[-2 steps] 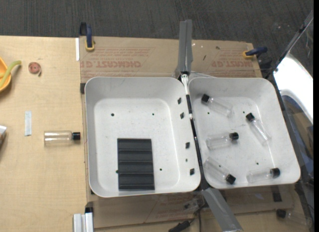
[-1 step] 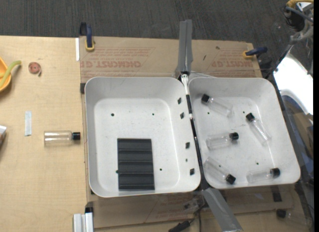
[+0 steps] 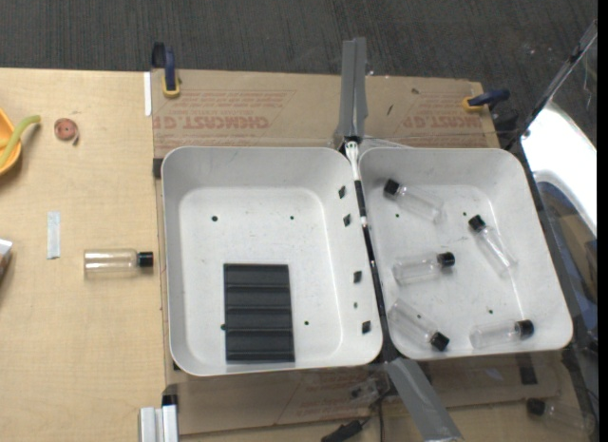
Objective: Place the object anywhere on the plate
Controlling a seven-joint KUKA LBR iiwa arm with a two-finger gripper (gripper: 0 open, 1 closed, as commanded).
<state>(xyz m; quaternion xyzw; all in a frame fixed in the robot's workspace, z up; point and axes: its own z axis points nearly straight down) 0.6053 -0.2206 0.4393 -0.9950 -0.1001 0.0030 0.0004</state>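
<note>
1. My hand is somewhere I cannot make out, so I cannot tell how it is set or whether it has hold of anything.
2. Nearest my side lies the right shallow white bin [image 3: 532, 193], holding five clear plastic vials with black caps: one near the back left [image 3: 410, 200], one toward the right wall [image 3: 490, 242], one in the middle [image 3: 421, 266], one at the front left [image 3: 418, 327] and one at the front right [image 3: 501, 334]. All five lie on their sides, apart from one another.
3. Just beside it, the left shallow white bin [image 3: 190, 193] carries a dark ribbed rectangular plate [image 3: 257, 313] flat on its floor, toward the front edge. No vial touches that plate.
4. Farther left, on the wooden tabletop [image 3: 85, 336], a sixth clear vial with a black cap [image 3: 118, 260] lies on its side, just outside the left bin.
5. At the far left edge sits part of a yellow bowl [image 3: 8, 145], with a small reddish round disc [image 3: 65, 129] near it.
</note>
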